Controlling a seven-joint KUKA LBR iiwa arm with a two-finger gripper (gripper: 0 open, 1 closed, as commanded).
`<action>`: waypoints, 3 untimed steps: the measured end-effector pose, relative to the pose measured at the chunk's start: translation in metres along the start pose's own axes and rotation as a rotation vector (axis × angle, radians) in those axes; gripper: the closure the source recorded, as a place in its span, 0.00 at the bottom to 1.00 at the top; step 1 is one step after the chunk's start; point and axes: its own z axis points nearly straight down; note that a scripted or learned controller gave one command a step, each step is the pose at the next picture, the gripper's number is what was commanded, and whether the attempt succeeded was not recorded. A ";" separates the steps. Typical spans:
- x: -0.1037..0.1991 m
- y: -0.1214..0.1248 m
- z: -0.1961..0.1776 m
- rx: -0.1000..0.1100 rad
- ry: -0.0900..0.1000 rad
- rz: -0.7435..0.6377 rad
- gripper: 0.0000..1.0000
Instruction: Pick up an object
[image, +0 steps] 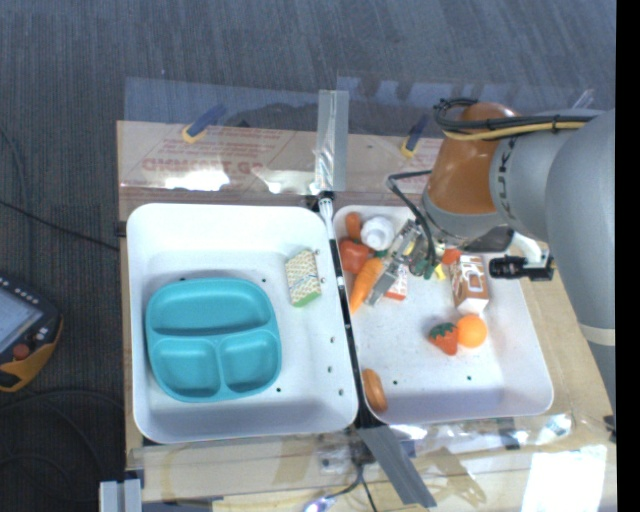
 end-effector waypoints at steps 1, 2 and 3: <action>-0.001 -0.002 0.000 -0.006 -0.010 0.111 0.00; 0.000 -0.002 -0.001 -0.008 -0.013 0.392 0.00; 0.000 -0.002 -0.012 -0.003 -0.012 0.390 1.00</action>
